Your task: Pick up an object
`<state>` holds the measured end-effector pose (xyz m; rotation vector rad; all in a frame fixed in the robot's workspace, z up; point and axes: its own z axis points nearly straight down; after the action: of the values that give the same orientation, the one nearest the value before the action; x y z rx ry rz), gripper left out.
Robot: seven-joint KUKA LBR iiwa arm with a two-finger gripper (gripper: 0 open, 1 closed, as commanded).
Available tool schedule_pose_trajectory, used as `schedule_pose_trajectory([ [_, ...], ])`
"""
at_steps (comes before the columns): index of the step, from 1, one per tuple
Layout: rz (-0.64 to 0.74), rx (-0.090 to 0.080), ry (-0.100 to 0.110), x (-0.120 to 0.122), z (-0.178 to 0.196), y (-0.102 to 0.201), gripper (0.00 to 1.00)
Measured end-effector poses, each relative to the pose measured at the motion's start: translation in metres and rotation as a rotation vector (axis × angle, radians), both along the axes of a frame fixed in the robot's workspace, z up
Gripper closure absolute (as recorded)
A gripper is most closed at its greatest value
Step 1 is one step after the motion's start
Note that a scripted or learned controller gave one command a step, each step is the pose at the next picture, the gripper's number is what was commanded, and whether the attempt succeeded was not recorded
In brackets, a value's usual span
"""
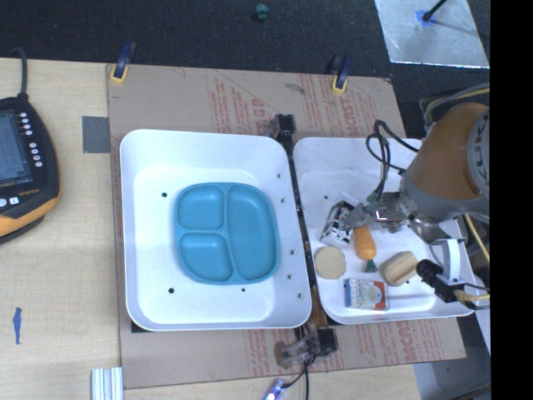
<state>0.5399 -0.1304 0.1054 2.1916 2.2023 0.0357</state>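
My gripper point(338, 223) is low in the right bin point(331, 158), near its left wall. The grey arm with its orange band comes in from the right. Just right of the gripper lies an orange carrot-shaped piece point(364, 242) with a small green tip point(369, 266). A round tan disc point(330, 262) lies right below the gripper. Further right is a pale wooden cylinder point(398, 267). A small blue, white and red carton point(365, 293) lies flat by the bin's front edge. I see nothing between the gripper's tips.
The left bin point(137, 223) holds a blue divided plate point(226, 232) in its middle. A black and orange handheld pendant point(21, 165) rests on the bench at far left. Clamps point(339, 73) pin the cardboard sheet under both bins.
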Motion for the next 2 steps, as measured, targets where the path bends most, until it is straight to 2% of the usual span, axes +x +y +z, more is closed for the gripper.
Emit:
schedule_pose_trajectory([
  [2, -0.002, -0.001, 0.001, -0.0052, 0.0, -0.0029, 0.0],
])
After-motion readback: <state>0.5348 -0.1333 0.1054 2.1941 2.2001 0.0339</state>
